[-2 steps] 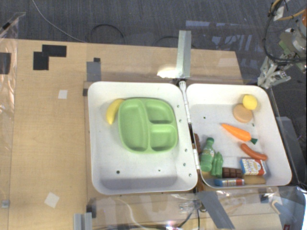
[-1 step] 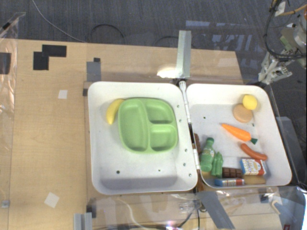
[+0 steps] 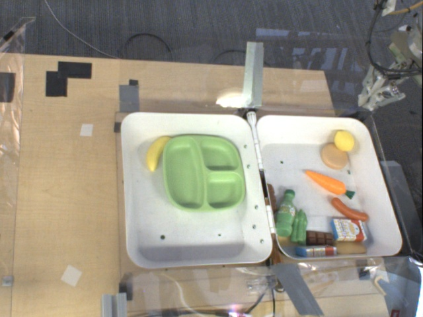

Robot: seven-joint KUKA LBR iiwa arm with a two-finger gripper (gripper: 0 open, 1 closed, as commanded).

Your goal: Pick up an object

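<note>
The left bin (image 3: 139, 240) holds a green divided tray (image 3: 201, 172), which lies in its upper middle. A banana (image 3: 156, 152) sits just beside the tray's left edge, partly tucked against it.

The right bin (image 3: 380, 177) holds the smaller things. A carrot (image 3: 326, 182) lies slanted near the middle. Above it, toward the far right corner, a tan disc (image 3: 334, 156) touches a lemon (image 3: 344, 140). A green bottle (image 3: 285, 212) stands near the left wall, with a second green thing (image 3: 300, 225) just beside it. A sausage (image 3: 349, 210) lies below the carrot, and just under it rests a small carton (image 3: 347, 229). Along the near wall lie a chocolate bar (image 3: 322, 238) and a marker (image 3: 316, 250), close together.

The gripper (image 3: 381, 91) hangs beyond the right bin's far right corner, well apart from everything in the bins; whether its fingers are spread or closed cannot be told. Cables (image 3: 386, 18) loop above it. Black tape patches (image 3: 66, 76) mark the bench (image 3: 59, 197) at far left.
</note>
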